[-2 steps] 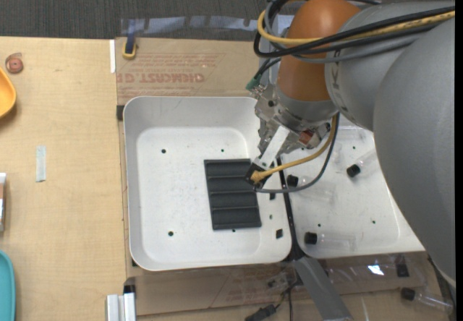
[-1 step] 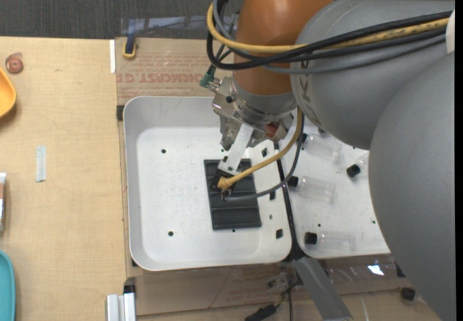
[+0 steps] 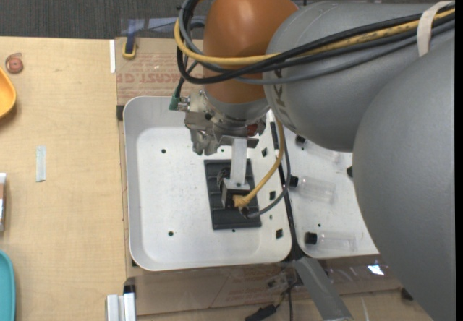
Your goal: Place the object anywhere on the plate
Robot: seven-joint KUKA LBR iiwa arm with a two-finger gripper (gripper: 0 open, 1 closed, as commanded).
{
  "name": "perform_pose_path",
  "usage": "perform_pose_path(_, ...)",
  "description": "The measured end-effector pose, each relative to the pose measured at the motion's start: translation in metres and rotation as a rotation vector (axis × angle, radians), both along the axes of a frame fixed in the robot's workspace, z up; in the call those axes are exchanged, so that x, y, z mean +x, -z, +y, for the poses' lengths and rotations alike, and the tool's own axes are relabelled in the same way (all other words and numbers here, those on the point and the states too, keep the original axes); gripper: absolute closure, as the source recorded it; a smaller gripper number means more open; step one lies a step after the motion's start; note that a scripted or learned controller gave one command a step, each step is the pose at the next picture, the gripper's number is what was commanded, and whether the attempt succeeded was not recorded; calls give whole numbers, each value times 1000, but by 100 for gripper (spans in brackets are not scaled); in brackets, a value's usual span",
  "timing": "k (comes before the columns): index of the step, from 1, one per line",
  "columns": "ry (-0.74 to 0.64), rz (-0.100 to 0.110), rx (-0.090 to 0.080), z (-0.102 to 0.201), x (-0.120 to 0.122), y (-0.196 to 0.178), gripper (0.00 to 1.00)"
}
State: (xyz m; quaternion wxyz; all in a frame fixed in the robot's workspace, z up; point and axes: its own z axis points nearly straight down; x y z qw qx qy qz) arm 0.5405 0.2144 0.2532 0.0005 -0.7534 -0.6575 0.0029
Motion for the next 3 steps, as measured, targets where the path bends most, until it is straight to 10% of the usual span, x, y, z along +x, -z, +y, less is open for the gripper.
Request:
perform_pose_path(1,-166,-2,1,12,-5,-21,100)
perform_pose_path(2,123,-2,-1,6,47,12,100)
perform_pose_path(3,71,-1,-1,13,18,-6,100)
